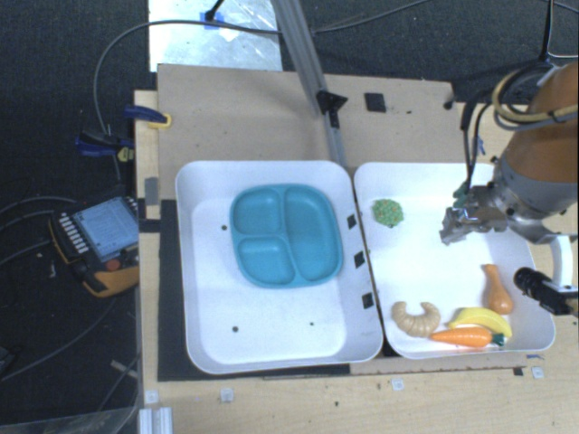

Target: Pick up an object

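The right bin [425, 269] holds several toy foods. A green broccoli floret [388, 212] lies near its far left corner. Along the near wall sit a tan croissant [415, 317], an orange carrot [463, 337] and a yellow banana [482, 320]. A brown pear-shaped piece [496, 288] lies right of the middle. My gripper [455, 227] hangs over the upper middle of the right bin, above bare floor, right of the broccoli. Nothing shows between its fingers.
The left bin [204, 333] holds a blue divided plate [286, 235]. A grey pole [303, 52] slants over the bench's far side. Clamps [145, 116] and a small device [99, 233] lie off the bench at left.
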`<state>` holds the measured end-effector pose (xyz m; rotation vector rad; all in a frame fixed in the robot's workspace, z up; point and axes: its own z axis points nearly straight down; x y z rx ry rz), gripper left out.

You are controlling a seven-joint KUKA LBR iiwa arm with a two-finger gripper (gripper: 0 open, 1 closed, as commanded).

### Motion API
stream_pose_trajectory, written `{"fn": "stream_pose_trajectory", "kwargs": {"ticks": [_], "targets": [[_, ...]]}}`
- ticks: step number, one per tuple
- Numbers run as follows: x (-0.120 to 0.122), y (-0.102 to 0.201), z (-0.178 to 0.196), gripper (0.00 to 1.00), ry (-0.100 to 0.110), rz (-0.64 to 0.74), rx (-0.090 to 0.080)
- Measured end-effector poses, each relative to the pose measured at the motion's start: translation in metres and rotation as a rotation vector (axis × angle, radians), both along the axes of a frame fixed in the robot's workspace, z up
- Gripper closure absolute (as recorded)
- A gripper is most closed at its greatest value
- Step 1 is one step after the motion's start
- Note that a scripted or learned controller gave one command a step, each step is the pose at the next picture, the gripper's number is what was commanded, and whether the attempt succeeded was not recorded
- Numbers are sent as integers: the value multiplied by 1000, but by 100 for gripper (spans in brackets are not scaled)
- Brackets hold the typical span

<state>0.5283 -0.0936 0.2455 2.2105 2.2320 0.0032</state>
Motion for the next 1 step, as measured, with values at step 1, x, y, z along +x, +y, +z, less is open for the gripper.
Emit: {"fn": "stream_pose_trajectory", "kwargs": {"ticks": [1], "targets": [[-10, 53, -11, 100, 2, -1, 0]]}}
